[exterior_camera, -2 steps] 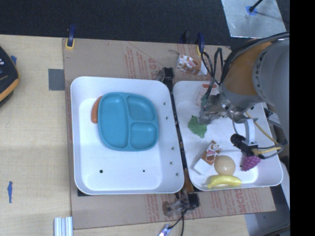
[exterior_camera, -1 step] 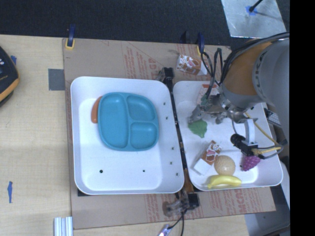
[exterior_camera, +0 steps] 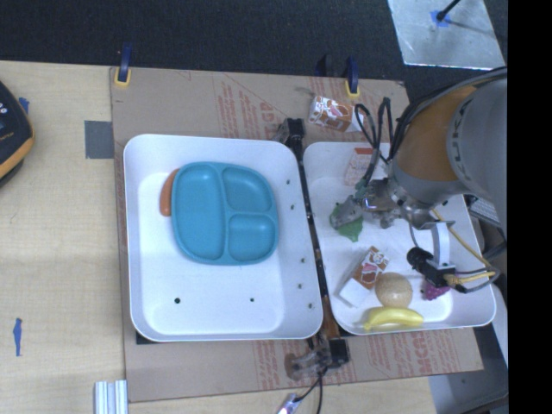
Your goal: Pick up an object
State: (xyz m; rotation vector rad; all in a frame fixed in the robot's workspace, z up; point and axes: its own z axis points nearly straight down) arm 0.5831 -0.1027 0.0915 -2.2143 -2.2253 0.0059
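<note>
You had the gripper (exterior_camera: 352, 212) low in the right bin (exterior_camera: 483, 317), at its left side, apparently to reach the green piece (exterior_camera: 349, 228) beneath its tip; whether its fingers stood apart or together I could not tell, and nothing showed between them. Near it lay one carton (exterior_camera: 369, 268), one pale ball (exterior_camera: 394, 290), one banana (exterior_camera: 392, 318) and one purple bit (exterior_camera: 434, 291); the left bin (exterior_camera: 216, 317) held one blue tray (exterior_camera: 226, 212) over one orange thing (exterior_camera: 165, 195).
</note>
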